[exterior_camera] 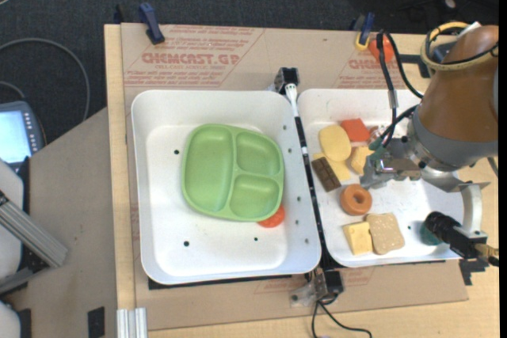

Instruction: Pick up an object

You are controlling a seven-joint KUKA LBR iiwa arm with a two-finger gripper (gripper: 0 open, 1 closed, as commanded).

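A: Where's the hand?
B: Hand (379, 168) sits low in the right bin (333, 249), just at 2 o'clock of the orange donut (356, 200). Can't tell its state from this angle.
A: Other objects?
B: Yellow potato-like piece (334, 142) at 10 o'clock of the hand, red block (355, 129) beside it. Brown bar (325, 173) at 9 o'clock. Cheese wedge (357, 237) and toast slice (386, 233) touching, at 6 o'clock of the donut.
A: Left bin?
B: Left bin (158, 249) carries a green divided tray (233, 171); something red-orange (272, 219) pokes out from under its 5 o'clock edge.
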